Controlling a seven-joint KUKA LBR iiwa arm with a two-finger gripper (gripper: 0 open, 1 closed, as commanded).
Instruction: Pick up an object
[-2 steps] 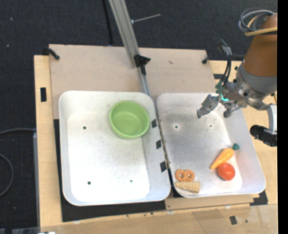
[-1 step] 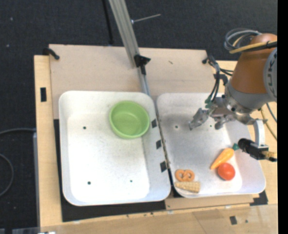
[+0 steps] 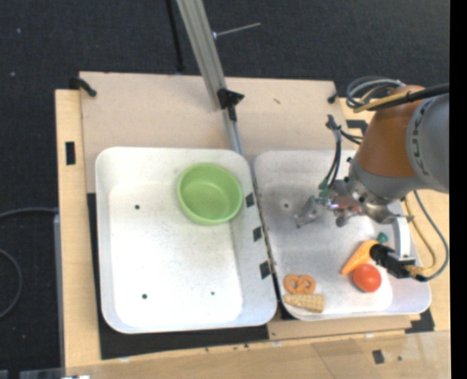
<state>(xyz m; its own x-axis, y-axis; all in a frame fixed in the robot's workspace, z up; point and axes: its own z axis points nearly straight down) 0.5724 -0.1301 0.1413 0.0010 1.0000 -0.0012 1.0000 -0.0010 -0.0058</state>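
A red ball [image 3: 367, 278] lies at the near right of the right bin [image 3: 296, 184], touching an orange piece [image 3: 358, 257]. A pretzel [image 3: 299, 283] and wafer [image 3: 305, 302] sit left of them. The pincer [image 3: 322, 210] hovers farther back, fingers apart, clamping nothing. A green bowl [image 3: 209, 193] rests in the left bin [image 3: 138, 259].

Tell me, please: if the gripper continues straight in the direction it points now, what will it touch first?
The gripper points left and down, so it would probably first meet the bare floor of the right bin. Depth is hard to judge in this picture.
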